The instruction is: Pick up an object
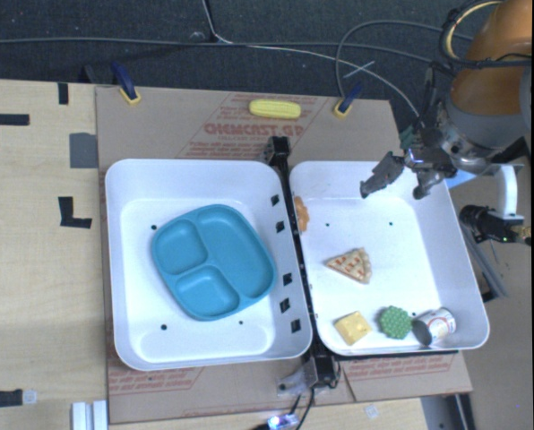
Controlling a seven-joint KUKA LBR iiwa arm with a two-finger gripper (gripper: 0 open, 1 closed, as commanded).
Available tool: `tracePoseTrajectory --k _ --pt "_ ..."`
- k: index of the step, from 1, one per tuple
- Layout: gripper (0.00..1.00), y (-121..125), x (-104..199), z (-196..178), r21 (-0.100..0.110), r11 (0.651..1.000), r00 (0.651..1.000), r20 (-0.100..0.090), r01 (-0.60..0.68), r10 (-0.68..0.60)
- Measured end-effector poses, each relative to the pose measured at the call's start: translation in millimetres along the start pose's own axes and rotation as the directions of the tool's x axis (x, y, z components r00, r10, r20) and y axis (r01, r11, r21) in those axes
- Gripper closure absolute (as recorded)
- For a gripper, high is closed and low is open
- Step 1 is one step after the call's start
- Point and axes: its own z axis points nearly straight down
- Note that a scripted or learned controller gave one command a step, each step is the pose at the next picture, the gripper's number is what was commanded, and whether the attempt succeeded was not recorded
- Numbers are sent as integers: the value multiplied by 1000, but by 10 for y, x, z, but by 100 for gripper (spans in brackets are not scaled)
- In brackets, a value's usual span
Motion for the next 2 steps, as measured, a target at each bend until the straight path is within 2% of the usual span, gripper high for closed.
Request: tracePoseTrajectory --k 1,2 --pt "0 17 2 -73 -12 1000 1000 2 3 -3" --pt "0 25 10 576 -6 1000 1000 1 3 -3"
